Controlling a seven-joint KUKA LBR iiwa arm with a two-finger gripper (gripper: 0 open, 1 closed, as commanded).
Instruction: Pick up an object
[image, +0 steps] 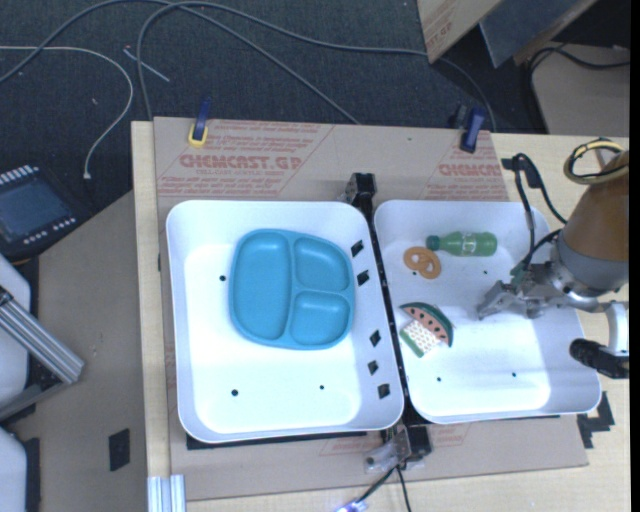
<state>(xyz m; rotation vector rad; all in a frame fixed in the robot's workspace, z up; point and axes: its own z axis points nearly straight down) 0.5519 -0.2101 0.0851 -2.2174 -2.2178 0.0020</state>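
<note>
The left bin (190, 330), nearest along the front of the surface (280, 150), carries a blue divided plate (292, 288) in its upper middle. In the right bin (480, 390) lie 3 things: a watermelon slice (426, 329) by the left wall, a brown pretzel (422, 261) above it, and a green bottle (462, 243) on its side just beside the pretzel. The pincer (486, 305) hangs low over the right bin's middle, right of the slice, fingers apart, gripping nothing
</note>
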